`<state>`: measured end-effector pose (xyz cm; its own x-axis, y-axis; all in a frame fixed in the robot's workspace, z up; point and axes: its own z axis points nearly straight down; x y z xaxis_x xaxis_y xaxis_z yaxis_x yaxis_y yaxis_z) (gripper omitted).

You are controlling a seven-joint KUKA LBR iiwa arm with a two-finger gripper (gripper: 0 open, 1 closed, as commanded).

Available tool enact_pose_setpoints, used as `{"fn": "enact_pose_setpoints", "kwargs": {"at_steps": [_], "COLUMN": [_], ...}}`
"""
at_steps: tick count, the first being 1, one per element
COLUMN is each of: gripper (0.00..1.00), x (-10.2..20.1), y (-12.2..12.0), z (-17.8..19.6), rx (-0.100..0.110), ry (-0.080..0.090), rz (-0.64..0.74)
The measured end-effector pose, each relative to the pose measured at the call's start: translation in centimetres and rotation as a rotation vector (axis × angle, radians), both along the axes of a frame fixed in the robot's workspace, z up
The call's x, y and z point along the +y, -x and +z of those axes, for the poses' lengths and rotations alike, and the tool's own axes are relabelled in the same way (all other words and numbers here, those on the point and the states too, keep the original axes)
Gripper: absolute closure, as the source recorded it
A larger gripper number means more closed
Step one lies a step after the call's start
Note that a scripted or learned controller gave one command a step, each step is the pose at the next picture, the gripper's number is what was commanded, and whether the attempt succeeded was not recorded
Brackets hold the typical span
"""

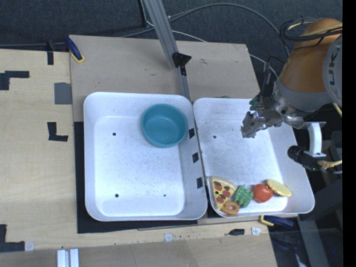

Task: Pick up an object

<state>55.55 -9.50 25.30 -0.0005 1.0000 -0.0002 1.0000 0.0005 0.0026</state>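
Two shallow white bins are sitting side by side on the bench, the left bin (105, 166) and the right bin (245, 166), their inner rims touching along the centre line.

1. Arm position. The grey arm (311, 65), with its orange band above the wrist, is reaching in from the right side of the view. The gripper (250, 128) is hanging over the upper half of the right bin, near that bin's far right wall. It is pointing down and slightly leftward toward the bin floor.

2. Jaw state. From where I am standing I cannot tell how far apart the jaws are; the tip is reading as one dark cluster. Nothing is showing between them, and the bin floor directly beneath is bare white with fine speckling.

3. Candidate objects. Four small items are lying in a row along the near edge of the right bin, well apart from the gripper:
- a pizza slice (222, 192), at the left end, resting against the bin's near-left corner;
- a green item (242, 194), just beside the pizza slice;
- a red tomato (262, 193), next in the row;
- a yellow item (278, 187), at the right end, touching the tomato.

4. Left bin. A blue bowl (164, 125) is standing upright in the far right corner of the left bin, close to the shared rim.
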Motion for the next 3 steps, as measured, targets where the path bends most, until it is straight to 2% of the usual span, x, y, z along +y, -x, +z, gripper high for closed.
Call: {"fn": "enact_pose_setpoints", "kwargs": {"at_steps": [1,2,3], "gripper": [1.00,1.00,1.00], "x": [5.0,10.7,15.0], "y": [-2.4,-3.7,-5.2], "z": [-0.5,-1.8,-2.6], "rx": [0.003,0.004,0.004], "ry": [-0.001,-0.001,0.000], "rz": [0.004,0.004,0.003]}}
